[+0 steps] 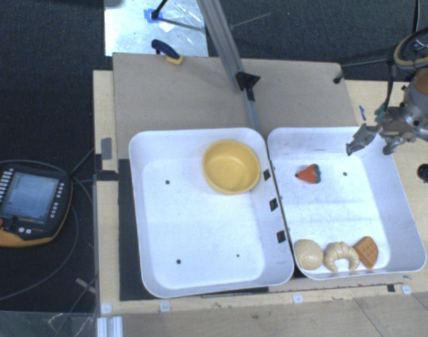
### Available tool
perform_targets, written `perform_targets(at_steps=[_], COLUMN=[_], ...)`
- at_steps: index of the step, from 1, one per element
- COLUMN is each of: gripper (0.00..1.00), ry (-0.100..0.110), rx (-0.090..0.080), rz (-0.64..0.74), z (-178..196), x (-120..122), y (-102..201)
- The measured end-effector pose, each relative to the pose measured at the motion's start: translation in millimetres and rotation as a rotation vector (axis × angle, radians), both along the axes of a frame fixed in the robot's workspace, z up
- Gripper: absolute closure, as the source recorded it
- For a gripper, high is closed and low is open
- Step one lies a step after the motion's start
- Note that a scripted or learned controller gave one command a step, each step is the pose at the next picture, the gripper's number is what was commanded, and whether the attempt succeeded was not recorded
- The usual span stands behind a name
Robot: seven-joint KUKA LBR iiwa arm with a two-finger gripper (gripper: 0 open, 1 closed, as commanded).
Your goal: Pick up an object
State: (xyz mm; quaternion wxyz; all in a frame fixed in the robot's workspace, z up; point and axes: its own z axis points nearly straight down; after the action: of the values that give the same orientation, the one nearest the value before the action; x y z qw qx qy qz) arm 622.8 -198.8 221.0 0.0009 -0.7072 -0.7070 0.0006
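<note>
bowl (231, 166) – left bin (157, 258) | strawberry (308, 174) – right bin (396, 209)

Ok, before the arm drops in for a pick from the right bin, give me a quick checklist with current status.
1. Gripper free of any object: ok, nothing between its fingers.
2. Fingers spread for a grasp: ok, they look open.
3. Gripper over a target: not ok, it hangs at the right bin's upper right rim, apart from the strawberry.
4. Strawberry clear of neighbours: ok, it lies alone.
5. Bun, croissant and waffle separable: not ok, crowded along the near wall.
6. Yellow bowl out of the way: ok, in the left bin.
</note>
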Motion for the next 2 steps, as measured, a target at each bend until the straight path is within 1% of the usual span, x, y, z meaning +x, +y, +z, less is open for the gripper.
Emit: perform_targets(at_steps=[1,2], gripper=[0.00,0.00], ry=[0.002,0.001], rx=[0.000,0.000], rz=[0.000,0.001], z=[-60.6,-122.3], x=[-1.7,-3.8], y=[-5.7,-2.0])
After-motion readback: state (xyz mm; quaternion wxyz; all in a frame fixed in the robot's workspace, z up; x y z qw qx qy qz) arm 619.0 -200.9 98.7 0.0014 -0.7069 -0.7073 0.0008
